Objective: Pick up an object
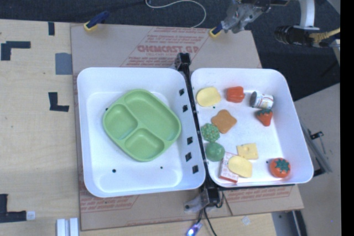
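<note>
My gripper (231,22) hangs high above the bench, beyond the far edge of the right bin (287,119), over the cardboard sheet. No object shows at its tip. In the right bin lie several toy foods: a yellow round piece (208,96), a red pepper (234,94), a small can (261,100), a strawberry (264,117), a brown cookie (223,120), a broccoli (209,131), a green ball (214,150), a cheese wedge (247,151), a yellow lemon (240,166) on a small box (225,172), and an orange tomato (279,167).
The left bin (91,135) holds a green divided plate (142,124). A black hinge strip (189,119) runs between the bins. A white cable (171,5) and yellow clamps (95,20) lie behind the bins on the cardboard.
</note>
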